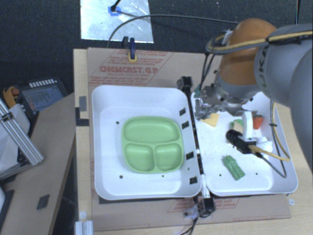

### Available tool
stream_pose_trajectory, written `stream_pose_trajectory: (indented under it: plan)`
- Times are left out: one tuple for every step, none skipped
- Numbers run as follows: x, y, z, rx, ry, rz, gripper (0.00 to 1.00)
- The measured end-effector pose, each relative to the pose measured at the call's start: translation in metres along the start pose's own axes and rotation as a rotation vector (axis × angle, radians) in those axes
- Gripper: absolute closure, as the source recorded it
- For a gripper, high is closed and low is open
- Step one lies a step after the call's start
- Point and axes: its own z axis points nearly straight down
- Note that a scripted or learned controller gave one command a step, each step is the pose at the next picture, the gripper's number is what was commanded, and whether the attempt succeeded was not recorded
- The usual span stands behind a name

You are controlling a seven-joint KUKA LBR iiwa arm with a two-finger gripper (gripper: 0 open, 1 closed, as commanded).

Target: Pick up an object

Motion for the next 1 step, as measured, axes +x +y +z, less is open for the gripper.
stream_pose_trajectory:
  plan:
    - [0.0548, 0.0098, -0.0109, 0.0, 0.001, 0.0, 1.0]
